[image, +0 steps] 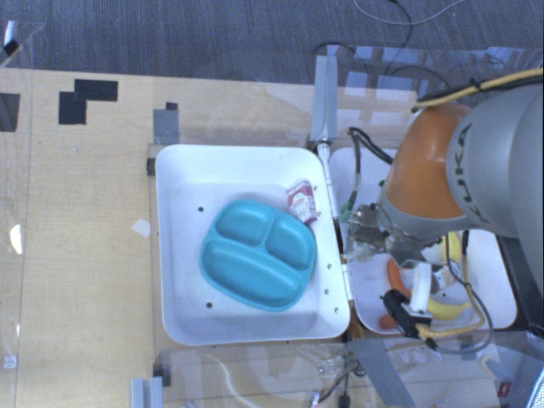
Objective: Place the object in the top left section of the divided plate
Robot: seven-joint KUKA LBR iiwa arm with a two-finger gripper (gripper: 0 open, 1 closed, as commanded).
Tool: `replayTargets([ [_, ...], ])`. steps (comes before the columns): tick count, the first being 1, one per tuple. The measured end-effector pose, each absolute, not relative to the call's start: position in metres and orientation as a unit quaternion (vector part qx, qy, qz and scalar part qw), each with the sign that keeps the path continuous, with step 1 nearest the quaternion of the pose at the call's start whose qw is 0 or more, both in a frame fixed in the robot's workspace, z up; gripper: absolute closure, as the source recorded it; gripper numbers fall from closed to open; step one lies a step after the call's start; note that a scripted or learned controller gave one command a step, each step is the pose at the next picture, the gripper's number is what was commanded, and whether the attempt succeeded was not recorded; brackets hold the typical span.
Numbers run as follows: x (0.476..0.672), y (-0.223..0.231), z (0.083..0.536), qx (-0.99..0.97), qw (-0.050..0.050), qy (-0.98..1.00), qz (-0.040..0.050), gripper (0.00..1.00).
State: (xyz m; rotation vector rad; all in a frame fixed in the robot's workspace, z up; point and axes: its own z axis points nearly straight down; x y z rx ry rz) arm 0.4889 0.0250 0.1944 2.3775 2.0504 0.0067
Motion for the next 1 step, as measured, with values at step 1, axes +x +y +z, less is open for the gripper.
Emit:
replayTargets([
  [1,0.5818,0.0215,0.2278,0.738,0.002,0.675,0.0016,1.0],
])
